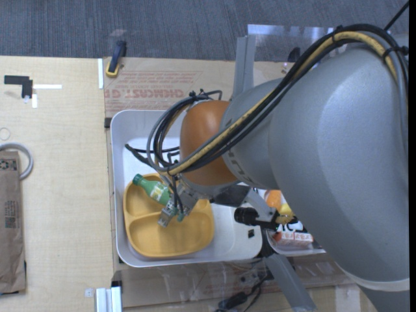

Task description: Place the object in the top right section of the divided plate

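At the plate's (170,229) ten o'clock lies a light, slick, rigid bottle (151,188), best gripped mid-body; whether the tool (170,214) is clamped, I cannot tell.

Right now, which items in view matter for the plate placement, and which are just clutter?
Job items:
- green bottle, lying on the plate's upper left part
- yellow divided plate in the white bin
- gripper, over the plate

Lying about:
- brown paper bag, left
- snack packets under the arm
- yellow-handled tool on cardboard
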`<state>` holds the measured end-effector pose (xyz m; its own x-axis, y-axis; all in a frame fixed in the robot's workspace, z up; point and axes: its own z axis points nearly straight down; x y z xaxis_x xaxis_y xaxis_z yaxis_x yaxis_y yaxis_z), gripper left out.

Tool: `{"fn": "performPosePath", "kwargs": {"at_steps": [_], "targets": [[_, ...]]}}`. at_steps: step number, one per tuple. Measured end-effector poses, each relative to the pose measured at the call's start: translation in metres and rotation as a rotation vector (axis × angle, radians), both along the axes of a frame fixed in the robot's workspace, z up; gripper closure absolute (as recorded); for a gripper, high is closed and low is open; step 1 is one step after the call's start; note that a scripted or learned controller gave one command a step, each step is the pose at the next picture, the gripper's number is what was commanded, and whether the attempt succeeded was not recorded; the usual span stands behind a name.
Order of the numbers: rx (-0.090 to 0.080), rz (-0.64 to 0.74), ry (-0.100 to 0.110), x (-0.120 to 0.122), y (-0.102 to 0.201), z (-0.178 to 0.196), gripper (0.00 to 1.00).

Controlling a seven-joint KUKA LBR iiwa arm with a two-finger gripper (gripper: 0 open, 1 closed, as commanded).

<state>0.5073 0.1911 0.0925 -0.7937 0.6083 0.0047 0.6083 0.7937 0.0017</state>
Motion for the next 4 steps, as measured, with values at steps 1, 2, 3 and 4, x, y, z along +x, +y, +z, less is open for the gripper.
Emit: {"fn": "performPosePath", "kwargs": {"at_steps": [1, 2, 3, 4], "targets": [[-0.02, 0.044, -0.013, -0.005, 0.021, 0.002, 1.0], [-0.014, 0.053, -0.006, -0.008, 0.027, -0.001, 0.0], [-0.007, 0.357, -0.001, 0.007, 0.033, 0.037, 0.0], [-0.005, 0.62, -0.002, 0.007, 0.037, 0.094, 0.0]]}}
